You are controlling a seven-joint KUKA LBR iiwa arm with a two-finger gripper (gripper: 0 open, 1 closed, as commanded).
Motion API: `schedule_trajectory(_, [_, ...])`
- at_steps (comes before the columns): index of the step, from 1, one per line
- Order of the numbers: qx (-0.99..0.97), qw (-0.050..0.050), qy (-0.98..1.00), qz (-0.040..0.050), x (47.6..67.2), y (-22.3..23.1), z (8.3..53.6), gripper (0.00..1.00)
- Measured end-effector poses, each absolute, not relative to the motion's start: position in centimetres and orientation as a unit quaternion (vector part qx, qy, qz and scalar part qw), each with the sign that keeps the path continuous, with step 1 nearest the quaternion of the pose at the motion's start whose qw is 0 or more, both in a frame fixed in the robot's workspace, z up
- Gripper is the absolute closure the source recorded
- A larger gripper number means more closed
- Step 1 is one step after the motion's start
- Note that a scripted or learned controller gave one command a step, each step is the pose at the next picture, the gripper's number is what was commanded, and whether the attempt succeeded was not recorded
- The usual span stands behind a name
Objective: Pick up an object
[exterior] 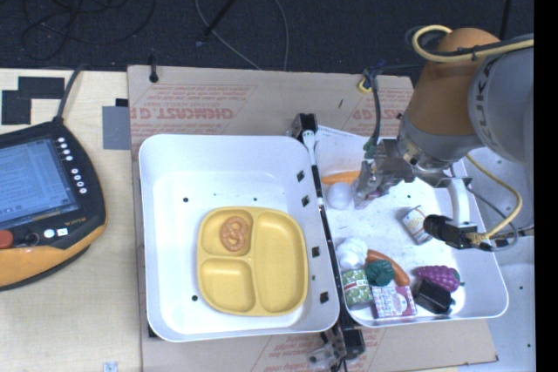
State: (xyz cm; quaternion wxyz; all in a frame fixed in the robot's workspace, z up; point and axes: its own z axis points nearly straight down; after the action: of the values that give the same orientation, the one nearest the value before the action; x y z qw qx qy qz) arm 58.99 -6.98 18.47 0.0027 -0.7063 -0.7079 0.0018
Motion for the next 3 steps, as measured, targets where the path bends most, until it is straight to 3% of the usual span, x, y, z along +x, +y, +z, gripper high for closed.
schedule_trajectory(1, [-0.707, 0.004, -0.707, 0.0029, 55.7, -3.2, 19.4, 1.00])
schedule_trajectory(2, [-0.707, 0.002, -0.707, 0.0026, 59.1, -5.8, 20.9, 1.00])
schedule_trajectory(3, [-0.706, 0.003, -0.708, 0.0026, 60.0, 1.6, 24.1, 1.00])
